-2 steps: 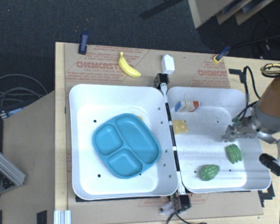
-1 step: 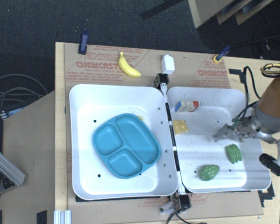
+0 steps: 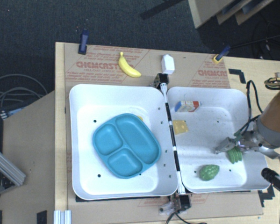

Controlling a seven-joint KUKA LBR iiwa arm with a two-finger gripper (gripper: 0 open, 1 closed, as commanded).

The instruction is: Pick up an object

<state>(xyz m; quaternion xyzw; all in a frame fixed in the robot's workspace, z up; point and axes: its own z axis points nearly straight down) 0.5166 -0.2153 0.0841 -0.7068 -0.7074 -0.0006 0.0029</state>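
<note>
A small green object sits in the right bin, apparently pinched between the fingers of the gripper. Lifting straight and slow should keep it from slipping toward the bumpy green toy nearby.

Grey arm with orange band, black cable, metallic two-fingered tool.

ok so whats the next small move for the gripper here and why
Probably a short lift straight up to test the grasp. The gripper sits low in the right bin at a small green object, but the view does not settle whether the object is held. The other green object lies apart.
</note>
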